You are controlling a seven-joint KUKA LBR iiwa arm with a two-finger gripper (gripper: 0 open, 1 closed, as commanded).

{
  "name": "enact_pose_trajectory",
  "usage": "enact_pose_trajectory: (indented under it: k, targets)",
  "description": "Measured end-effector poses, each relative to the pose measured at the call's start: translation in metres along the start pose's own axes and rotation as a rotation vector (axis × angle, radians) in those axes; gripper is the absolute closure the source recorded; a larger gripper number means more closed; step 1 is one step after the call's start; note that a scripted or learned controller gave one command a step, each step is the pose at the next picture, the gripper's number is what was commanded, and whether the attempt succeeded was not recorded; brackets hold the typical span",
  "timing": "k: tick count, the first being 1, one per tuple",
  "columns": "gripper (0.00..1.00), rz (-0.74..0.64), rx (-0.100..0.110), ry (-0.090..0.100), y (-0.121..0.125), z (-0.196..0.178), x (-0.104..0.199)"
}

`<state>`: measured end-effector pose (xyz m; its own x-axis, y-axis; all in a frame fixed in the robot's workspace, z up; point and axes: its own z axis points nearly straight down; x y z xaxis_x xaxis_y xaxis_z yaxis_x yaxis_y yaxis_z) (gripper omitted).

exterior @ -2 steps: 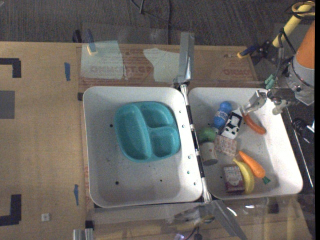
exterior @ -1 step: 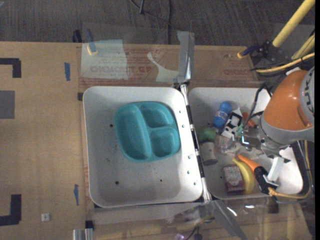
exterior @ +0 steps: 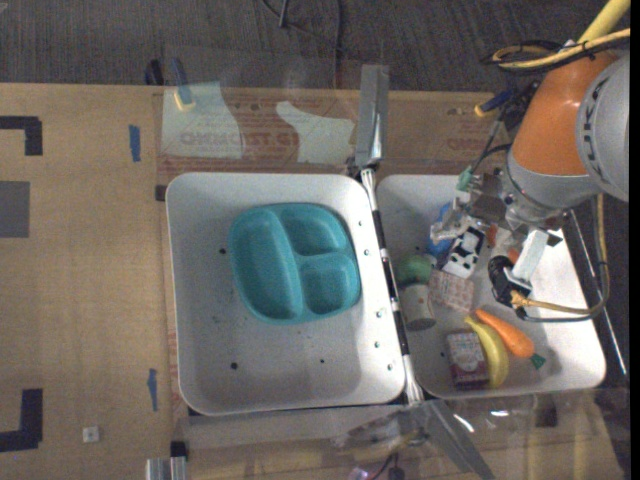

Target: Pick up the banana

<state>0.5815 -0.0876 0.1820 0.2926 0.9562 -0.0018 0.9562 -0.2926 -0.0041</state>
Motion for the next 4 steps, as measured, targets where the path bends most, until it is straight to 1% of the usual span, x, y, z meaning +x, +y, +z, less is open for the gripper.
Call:
enact_pose_trajectory:
  k: [1, 2, 3, 4]
  targets:
    - [0.0, 0.063, -0.014, 0.003, -0.035, 0.086, -0.064]
    - [0.0, 0.614, 0.002, -0.001, -0.007, 0.003, -0.06]
    - [0.0, 0.253, 0.004, 0.001, -0.075, 0.092, -0.05]
    - [1.0, 0.258, 0.007, -0.002, -0.075, 0.086, -0.053]
